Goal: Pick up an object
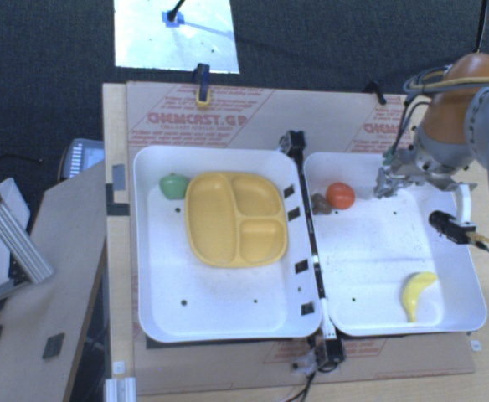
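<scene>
**Arm over right bin, fruit untouched**

Nearest the camera, a banana (417, 292) was seen lying at the front right of the right bin (370, 308). An orange fruit (340, 195) was found at the back left of that bin, w/ a small brown item (321, 203) touching its left side. The gripper (388, 182) was positioned near the bin's back edge, just right of the orange fruit, apart from it; whether it was apart or together could not be told. A yellow divided plate (234, 219) and a green fruit (173, 186) were noted in the left bin (219, 308).
</scene>
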{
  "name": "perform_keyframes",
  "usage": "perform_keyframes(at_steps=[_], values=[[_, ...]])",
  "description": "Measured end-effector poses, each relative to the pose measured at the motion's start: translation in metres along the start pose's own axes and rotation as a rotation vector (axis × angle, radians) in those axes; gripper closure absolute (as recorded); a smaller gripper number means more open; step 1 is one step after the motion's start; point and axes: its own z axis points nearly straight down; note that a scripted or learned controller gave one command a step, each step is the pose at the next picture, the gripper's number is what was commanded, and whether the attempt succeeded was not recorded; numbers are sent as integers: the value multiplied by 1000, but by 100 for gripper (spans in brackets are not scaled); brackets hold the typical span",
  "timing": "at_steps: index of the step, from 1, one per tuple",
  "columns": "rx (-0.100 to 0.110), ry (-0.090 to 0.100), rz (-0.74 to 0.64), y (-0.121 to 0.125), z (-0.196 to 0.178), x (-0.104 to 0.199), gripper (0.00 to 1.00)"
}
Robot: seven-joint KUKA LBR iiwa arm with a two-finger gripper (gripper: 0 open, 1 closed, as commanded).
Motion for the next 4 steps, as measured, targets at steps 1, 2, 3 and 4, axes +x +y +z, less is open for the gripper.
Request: perform_keyframes(at_steps=[1,2,3,4], values=[[-2,0,1,-1,-65,-1,100],[1,0,0,0,-118,-1,100],[0,0,-2,2,-168,-1,100],[4,2,-4,7,-158,55,100]])
